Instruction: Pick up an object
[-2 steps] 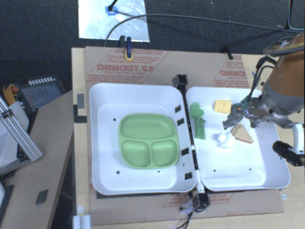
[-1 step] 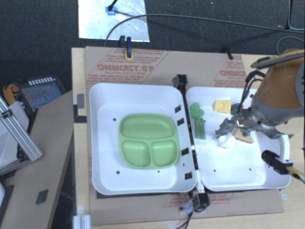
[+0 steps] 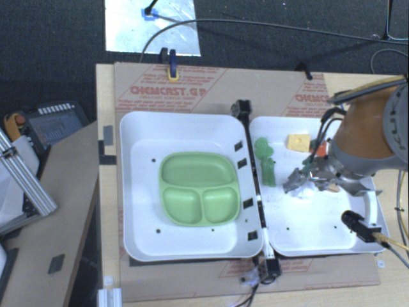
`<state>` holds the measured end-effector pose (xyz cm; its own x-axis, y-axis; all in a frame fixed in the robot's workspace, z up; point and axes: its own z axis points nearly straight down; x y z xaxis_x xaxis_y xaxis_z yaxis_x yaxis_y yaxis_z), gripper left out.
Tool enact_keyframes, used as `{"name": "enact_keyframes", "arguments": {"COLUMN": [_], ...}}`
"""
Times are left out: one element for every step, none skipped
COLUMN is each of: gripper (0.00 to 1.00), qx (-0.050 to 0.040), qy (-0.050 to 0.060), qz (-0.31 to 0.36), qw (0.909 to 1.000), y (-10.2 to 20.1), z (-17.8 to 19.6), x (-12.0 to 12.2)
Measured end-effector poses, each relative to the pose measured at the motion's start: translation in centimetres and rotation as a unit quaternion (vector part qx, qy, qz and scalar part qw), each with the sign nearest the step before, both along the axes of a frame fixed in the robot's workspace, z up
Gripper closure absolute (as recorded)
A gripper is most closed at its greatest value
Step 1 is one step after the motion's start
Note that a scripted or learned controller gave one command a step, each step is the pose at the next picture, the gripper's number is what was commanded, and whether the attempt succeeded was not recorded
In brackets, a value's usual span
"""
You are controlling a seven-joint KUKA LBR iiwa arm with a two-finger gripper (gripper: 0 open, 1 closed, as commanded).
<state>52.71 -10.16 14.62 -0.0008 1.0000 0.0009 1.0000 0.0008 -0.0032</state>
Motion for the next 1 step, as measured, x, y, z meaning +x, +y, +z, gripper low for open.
{"name": "enact_keyframes", "arguments": {"gripper": [0.00], "qx": [0.0000], "qy": [0.000], "qz": [0.000], "qw": [1.0000], "y": [-0.02], "z": [-4.17], "x": [0.01]}}
